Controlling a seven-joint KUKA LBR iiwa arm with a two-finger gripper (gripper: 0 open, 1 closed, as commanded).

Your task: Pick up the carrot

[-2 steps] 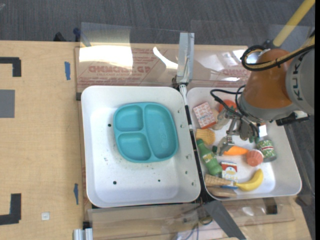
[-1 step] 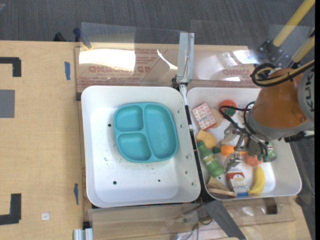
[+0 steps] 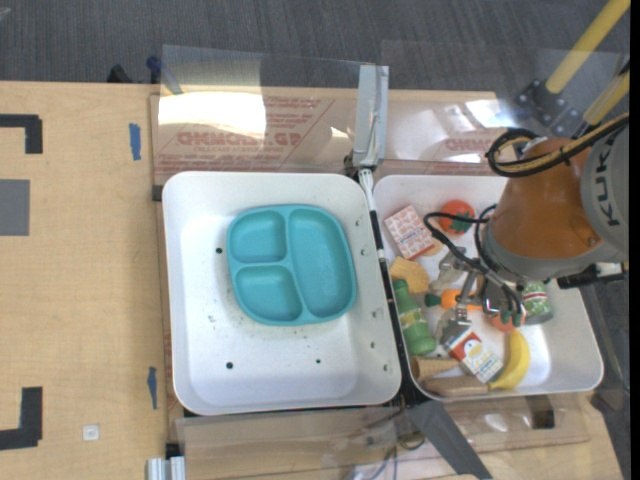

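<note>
The arm reaches down into the right bin (image 3: 580, 368), and its orange band covers much of the bin's middle. My gripper (image 3: 463, 306) is low among the toy foods. A small orange piece that looks like the carrot (image 3: 450, 297) shows right beside the gripper's left side, mostly hidden by it. Whether the carrot sits inside the gripper or only next to it, I cannot tell. Another orange and red bit (image 3: 497, 317) peeks out just right of the gripper.
The right bin also holds a red tomato (image 3: 458, 211), a red-and-white packet (image 3: 405, 230), a yellow piece (image 3: 408, 271), a green vegetable (image 3: 410, 313), a small carton (image 3: 476, 354) and a banana (image 3: 514, 361). A teal divided plate (image 3: 292, 264) lies in the left bin (image 3: 200, 348).
</note>
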